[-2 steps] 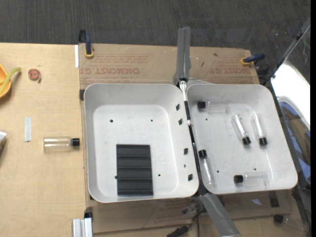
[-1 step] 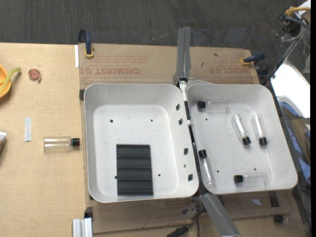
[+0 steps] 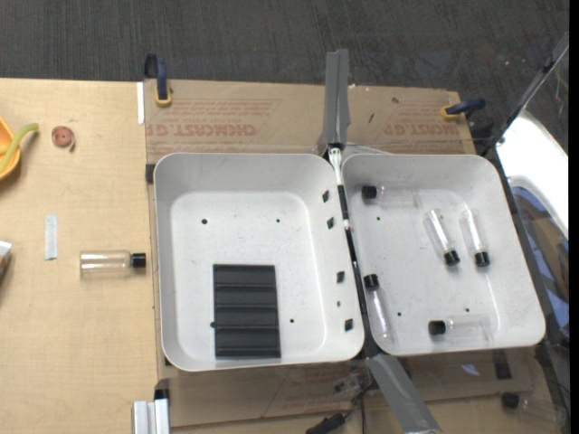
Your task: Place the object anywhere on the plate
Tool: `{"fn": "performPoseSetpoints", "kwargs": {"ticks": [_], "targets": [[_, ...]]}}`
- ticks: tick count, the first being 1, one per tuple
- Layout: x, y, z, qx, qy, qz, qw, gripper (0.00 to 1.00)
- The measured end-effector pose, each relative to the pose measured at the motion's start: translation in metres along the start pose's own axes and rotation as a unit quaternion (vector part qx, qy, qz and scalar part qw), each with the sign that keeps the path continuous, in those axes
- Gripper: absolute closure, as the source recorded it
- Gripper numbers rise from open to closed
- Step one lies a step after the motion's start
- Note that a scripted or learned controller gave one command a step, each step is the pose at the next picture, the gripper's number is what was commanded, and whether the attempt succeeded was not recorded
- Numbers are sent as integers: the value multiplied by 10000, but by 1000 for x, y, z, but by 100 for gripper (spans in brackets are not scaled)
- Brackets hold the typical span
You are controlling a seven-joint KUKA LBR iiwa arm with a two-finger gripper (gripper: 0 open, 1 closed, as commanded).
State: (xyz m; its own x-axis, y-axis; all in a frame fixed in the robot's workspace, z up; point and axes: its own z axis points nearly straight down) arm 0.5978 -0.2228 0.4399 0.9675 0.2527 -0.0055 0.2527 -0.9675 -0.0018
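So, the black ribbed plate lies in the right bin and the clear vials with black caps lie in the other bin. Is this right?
Not quite. The camera view shows the black ribbed plate in the left bin. The clear vials with black caps lie in the other one, the right bin.

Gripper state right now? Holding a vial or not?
Gripper: cannot be told from the camera view. Nothing is lifted: five clear vials lie in the right bin, and the black ridged plate in the left bin carries nothing.

plate (image 3: 245, 312) in left bin (image 3: 181, 188) — vials (image 3: 441, 236) right
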Motion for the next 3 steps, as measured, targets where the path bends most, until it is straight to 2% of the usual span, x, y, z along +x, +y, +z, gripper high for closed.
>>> {"fn": "performPoseSetpoints", "kwargs": {"ticks": [1,2,3], "targets": [[42,-38,116,2,2,51,10000,0],[29,7,23,-4,8,-177,9998,0],[60,-78,0,-5,12,280,9996,0]]}}
